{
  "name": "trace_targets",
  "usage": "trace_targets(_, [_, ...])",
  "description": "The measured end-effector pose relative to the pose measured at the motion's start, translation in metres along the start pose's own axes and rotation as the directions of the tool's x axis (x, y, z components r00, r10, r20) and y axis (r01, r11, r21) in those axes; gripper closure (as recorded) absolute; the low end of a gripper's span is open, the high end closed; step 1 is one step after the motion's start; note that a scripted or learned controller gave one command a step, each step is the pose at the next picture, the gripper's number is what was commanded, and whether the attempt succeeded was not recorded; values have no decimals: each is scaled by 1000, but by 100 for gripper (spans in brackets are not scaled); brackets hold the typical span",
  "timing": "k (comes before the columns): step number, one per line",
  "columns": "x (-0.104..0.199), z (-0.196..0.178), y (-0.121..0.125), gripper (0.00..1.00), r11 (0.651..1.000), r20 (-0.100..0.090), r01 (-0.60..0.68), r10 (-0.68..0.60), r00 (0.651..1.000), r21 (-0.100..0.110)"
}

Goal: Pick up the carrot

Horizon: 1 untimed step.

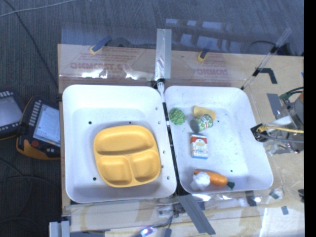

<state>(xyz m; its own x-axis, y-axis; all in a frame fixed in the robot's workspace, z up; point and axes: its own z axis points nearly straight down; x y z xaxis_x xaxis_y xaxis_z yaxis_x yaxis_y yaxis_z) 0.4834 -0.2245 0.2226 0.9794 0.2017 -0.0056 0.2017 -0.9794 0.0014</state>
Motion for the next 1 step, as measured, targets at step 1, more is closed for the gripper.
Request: trace_targets(1, [10, 61, -48, 100, 1000, 1, 3, -3, 1000, 5])
